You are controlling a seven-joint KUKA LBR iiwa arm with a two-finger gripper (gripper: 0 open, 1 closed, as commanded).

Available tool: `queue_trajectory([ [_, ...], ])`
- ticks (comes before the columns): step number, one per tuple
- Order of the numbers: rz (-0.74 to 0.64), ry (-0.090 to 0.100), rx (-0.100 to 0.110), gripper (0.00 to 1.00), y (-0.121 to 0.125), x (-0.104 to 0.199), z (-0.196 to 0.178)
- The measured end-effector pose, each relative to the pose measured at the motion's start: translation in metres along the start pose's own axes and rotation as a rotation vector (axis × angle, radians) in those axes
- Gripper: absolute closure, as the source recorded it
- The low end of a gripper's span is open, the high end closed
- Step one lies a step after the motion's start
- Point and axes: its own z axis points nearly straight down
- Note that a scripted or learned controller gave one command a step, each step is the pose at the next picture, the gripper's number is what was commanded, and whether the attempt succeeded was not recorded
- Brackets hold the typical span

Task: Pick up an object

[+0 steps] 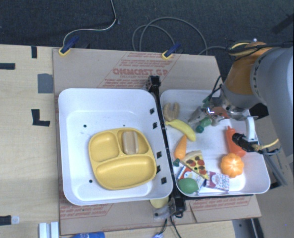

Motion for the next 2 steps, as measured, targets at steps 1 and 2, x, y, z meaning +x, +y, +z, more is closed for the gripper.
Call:
queue_trajectory([
  [1,0.002,0.001,0.003,1.00,-0.001,-0.001,-0.010],
  [2,-0.007,0.008,0.001,1.00,-0.035,0.104,-0.103],
])
